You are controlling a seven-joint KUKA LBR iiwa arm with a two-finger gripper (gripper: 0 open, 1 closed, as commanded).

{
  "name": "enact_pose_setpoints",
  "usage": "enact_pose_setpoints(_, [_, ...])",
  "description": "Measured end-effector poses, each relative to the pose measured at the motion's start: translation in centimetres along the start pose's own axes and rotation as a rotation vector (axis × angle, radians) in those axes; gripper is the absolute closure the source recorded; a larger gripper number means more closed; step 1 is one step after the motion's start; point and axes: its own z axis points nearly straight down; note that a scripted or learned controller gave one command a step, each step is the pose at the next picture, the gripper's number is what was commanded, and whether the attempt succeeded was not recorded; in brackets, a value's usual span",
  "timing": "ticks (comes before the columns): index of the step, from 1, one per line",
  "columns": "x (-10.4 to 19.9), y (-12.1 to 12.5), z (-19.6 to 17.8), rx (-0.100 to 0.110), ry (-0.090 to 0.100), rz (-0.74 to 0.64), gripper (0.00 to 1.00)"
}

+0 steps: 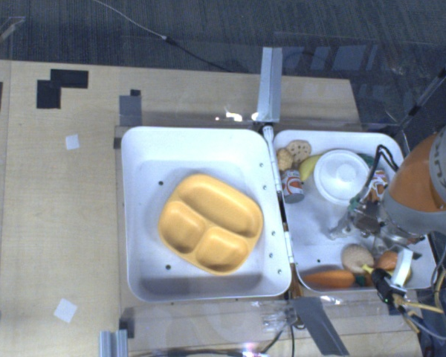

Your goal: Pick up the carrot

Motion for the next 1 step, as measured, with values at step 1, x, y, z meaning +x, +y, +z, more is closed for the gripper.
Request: enact_pose_setpoints(1, [4.91,-1.95,-3.29,0.001,0.001,0.179,0.00])
